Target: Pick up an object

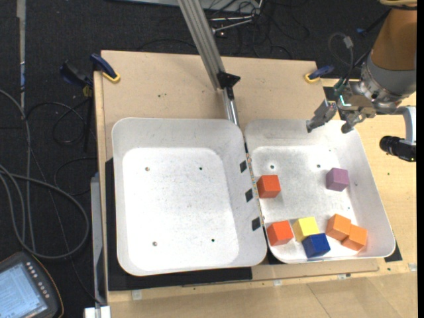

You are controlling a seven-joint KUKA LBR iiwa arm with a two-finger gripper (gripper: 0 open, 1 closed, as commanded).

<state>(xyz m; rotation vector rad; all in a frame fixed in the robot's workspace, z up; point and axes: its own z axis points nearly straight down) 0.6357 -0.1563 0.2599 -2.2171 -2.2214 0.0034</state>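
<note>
Arm (395, 45) comes in from the right, wrist above the top right corner of the right bin (371, 171). Gripper (329, 123) hangs over the bin's upper rim with its fingers spread apart, nothing between them. It is well apart from every block.

All blocks are in the right bin:
- orange cube (268, 186) near the left wall, mid-height, alone
- purple cube (337, 179) toward the right side, mid-height, alone; of the blocks it is the nearest to the gripper
- red-orange cube (280, 232) at the lower left, just beside the yellow cube (306, 227)
- blue cube (316, 245) just below the yellow one, touching or nearly so; can't tell which
- two orange blocks (347, 231) at the lower right, pressed together, close to the bin's lower rim

Left bin (126, 197) sits beside the right bin, rims meeting along the middle. Three small black tabs (250, 195) line that seam.

Both bins rest on a tan surface (172, 85). Blue clamps with yellow tips sit at its top corners, left clamp (105, 67) and right clamp (319, 73). A grey metal pole (202, 35) slants down from the top to the spot where the bins meet. Cables (40, 131) run over the dark floor on the left, and a screen (23, 290) shows at the bottom left corner.
</note>
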